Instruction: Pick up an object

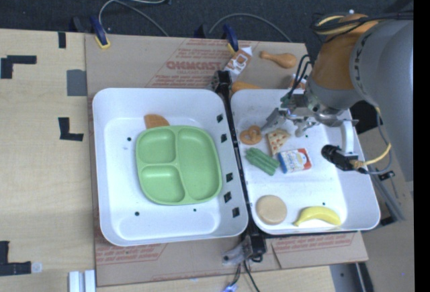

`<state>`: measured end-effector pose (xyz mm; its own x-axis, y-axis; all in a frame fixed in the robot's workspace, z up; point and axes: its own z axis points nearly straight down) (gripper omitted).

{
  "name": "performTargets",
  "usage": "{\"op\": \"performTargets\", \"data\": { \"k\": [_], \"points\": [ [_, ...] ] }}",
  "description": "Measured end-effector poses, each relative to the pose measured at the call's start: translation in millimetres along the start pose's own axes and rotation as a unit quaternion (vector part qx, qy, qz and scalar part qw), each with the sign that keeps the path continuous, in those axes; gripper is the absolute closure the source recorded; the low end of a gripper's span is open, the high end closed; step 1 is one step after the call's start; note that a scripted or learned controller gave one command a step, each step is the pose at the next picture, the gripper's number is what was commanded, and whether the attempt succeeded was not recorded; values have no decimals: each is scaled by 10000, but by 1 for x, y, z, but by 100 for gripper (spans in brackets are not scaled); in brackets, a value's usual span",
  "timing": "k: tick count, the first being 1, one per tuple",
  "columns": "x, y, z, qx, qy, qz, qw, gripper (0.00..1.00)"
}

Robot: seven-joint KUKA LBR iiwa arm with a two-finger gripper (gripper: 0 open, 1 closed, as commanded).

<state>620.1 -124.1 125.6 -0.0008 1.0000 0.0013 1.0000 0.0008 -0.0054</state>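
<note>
The right bin [356,210] holds several small items: an orange-brown piece [250,135], a tan cracker-like block [277,142], a green bean pod [261,162], a white, blue and red packet [294,160], a round tan bun [271,209] and a yellow banana [317,217]. My gripper [290,118] hangs over the upper middle of this bin, just above and right of the cracker block. Its fingers look spread, with nothing between them.
The left bin [111,150] holds a green divided plate [179,164] with an orange piece [156,121] peeking out behind it. A tan drumstick-shaped toy [279,58] and a small packet [237,61] lie on the cardboard behind the bins. The arm's grey and orange body [363,62] fills the upper right.
</note>
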Motion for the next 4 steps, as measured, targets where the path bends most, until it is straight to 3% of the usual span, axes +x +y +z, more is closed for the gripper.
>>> {"op": "performTargets", "data": {
  "k": [1,2,3,4],
  "points": [
    [23,-1,33,-101,-53,7,9999,0],
    [24,2,20,-141,-49,-3,9999,100],
    [25,1,20,-135,-47,-3,9999,0],
    [8,29,34,-68,5,-15,10000,0]
  ]
}}
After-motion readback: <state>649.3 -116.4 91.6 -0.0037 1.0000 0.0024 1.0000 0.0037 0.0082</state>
